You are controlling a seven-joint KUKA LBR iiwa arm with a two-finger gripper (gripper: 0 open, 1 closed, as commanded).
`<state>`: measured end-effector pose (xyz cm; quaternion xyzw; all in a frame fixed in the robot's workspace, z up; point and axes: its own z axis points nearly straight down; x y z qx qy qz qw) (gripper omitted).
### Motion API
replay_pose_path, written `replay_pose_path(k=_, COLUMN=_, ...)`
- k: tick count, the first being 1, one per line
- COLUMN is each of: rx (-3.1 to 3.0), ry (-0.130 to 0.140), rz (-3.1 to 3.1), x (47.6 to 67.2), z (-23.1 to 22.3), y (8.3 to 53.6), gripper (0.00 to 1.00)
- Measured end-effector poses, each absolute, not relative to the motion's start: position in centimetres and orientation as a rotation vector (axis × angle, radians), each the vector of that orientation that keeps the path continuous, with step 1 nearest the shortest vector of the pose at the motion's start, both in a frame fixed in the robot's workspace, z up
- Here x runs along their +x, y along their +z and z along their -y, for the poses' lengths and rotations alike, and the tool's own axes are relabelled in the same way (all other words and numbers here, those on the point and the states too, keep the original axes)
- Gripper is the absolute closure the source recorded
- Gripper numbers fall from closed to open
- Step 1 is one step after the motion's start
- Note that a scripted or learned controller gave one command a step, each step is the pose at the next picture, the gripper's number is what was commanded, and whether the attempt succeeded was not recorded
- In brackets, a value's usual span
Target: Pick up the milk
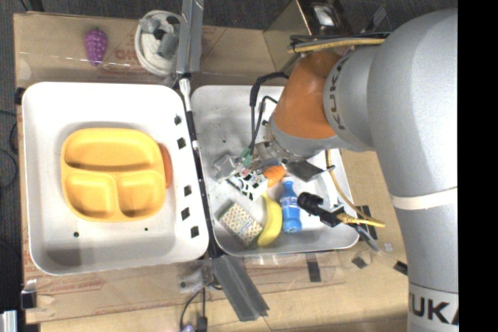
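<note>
The small white milk carton with black cow patches (pixel 249 183) lies in the right shallow white bin (pixel 210 109), near its middle. The claw (pixel 247 160) sits just above the carton; whether it is spread or pinching cannot be told. A yellow banana (pixel 271 222), a blue bottle (pixel 290 207) and a patterned box (pixel 240 221) lie nearby. A yellow divided tray (pixel 115 173) rests in the left bin (pixel 39 113).

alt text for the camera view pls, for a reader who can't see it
The grey KUKA arm with an orange band reaches down into the right white bin, over a black-and-white spotted milk carton, a yellow banana, a blue bottle and a patterned box. The left white bin holds a yellow compartment tray.
</note>
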<state>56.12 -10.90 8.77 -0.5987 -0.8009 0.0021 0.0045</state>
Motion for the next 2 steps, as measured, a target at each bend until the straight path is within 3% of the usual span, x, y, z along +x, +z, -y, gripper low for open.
replay_pose_path(k=1, rx=-1.867, ry=0.011, rz=2.51, x=56.1, z=10.9, y=9.4, gripper=1.0)
replay_pose_path(k=2, rx=-1.997, ry=0.007, rz=2.418, x=56.9, z=10.3, y=20.4, gripper=1.0)
